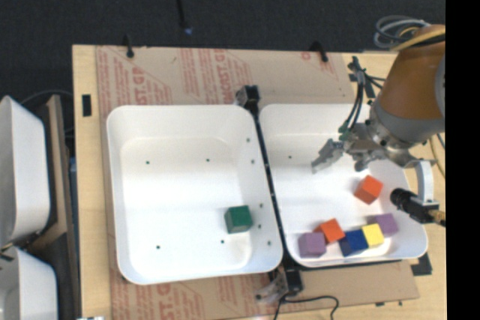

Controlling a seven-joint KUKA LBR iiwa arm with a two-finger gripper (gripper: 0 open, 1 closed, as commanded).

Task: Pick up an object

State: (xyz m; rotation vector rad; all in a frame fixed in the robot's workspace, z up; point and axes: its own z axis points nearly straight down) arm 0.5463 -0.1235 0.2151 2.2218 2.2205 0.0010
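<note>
My gripper hangs over the upper middle of the right bin, with the grey and orange arm reaching in from the right. An orange cube lies alone just right of and below the gripper, apart from it. Along the right bin's front wall sits a cluster: a purple cube, an orange cube, a blue cube, a yellow cube and another purple cube. A green cube rests in the left bin, near its front right corner. I see nothing held in the gripper.
The two bins meet at a shared wall down the middle. A black clamp sits at the top of that wall. Cables trail beside the arm at the right bin's back corner.
</note>
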